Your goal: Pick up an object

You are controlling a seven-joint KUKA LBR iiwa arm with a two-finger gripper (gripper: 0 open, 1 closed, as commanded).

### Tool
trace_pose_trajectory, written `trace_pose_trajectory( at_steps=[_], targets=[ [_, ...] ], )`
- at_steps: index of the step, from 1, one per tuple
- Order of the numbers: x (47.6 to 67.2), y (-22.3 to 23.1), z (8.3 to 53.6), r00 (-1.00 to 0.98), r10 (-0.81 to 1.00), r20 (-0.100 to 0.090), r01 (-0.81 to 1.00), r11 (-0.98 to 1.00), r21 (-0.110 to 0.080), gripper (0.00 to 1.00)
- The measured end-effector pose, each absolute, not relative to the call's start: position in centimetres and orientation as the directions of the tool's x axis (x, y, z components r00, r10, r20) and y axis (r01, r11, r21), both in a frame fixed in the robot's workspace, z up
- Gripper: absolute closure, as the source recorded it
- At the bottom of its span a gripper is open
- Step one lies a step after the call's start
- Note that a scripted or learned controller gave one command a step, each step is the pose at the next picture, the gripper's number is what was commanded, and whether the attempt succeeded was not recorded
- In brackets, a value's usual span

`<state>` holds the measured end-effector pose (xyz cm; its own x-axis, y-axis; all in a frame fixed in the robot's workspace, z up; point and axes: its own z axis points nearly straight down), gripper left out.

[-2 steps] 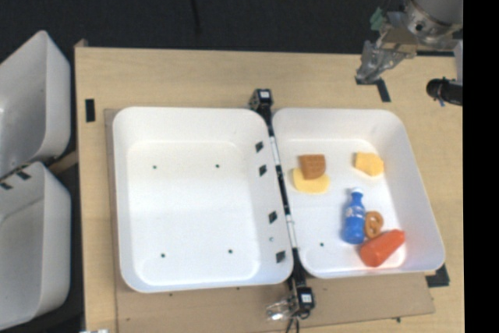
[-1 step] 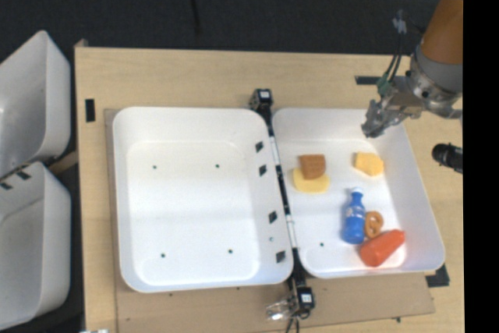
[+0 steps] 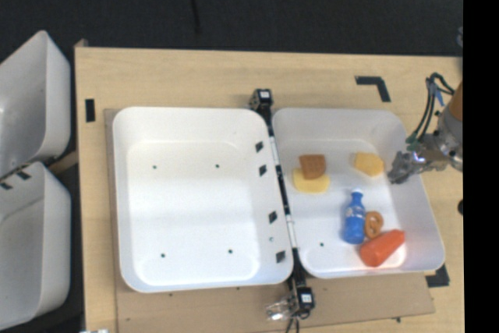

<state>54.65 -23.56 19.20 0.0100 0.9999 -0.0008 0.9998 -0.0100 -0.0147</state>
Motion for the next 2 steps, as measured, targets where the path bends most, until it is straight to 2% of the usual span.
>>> trace_pose_trajectory(
  at_steps=[1,2],
  targets=[
    [59.9,-14.8,31.2,-0.010,1.000,-0.002,1.000,0.010,0.010,1.00],
    [51.2,-11.8,26.5,0.002,1.000,0.002,1.000,-0.002,-0.014,1.00]
  ],
)
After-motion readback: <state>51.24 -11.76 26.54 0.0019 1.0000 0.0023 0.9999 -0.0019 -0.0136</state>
